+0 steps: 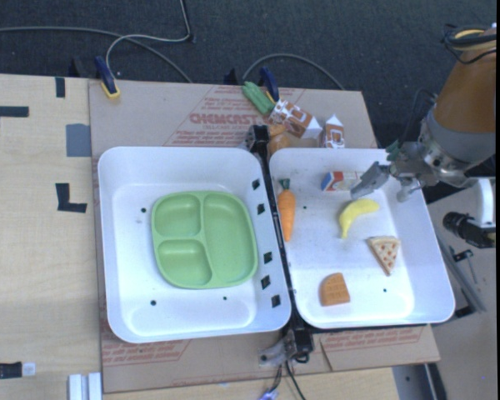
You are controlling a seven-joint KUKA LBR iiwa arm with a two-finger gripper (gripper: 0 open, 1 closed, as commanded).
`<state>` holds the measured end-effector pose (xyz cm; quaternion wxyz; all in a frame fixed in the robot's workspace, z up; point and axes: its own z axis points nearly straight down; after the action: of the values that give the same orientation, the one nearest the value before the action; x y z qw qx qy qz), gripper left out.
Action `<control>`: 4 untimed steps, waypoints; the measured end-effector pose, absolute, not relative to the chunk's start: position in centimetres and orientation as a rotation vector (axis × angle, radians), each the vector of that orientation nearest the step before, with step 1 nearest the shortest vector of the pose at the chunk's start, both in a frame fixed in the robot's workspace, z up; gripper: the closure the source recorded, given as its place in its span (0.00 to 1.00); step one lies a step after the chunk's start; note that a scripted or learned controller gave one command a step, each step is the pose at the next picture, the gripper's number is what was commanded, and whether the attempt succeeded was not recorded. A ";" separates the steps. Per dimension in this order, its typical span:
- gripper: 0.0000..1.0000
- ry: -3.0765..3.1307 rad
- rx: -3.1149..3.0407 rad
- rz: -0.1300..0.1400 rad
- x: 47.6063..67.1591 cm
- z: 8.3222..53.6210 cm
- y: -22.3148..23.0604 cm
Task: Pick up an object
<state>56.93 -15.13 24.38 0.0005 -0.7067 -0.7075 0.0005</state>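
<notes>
The right bin [425, 298] holds a yellow banana [357, 215], an orange carrot [286, 213] by its left wall, a pizza slice [386, 252], an orange bread-like piece [334, 289] and a small red, white and blue carton [337, 179]. My gripper [385, 187] hangs over the bin's upper right part, just above and to the right of the banana. It is open, with one grey finger [366, 181] pointing toward the carton and nothing between the fingers.
The left bin [125, 307] carries a green divided plate [204, 238]. Behind the bins lie a green object [257, 97] and two small cartons [293, 120], [333, 132]. A clamp [108, 80] and cables sit at the back edge.
</notes>
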 end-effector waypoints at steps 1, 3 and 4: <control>0.00 -2.220 -2.218 0.003 58.6 9.7 -16.3; 0.00 -2.188 -2.206 0.044 65.7 8.3 -12.1; 0.00 -2.184 -2.196 0.036 66.0 8.1 -14.3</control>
<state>66.01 -14.32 8.14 0.0224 -0.7088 -0.7049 0.0116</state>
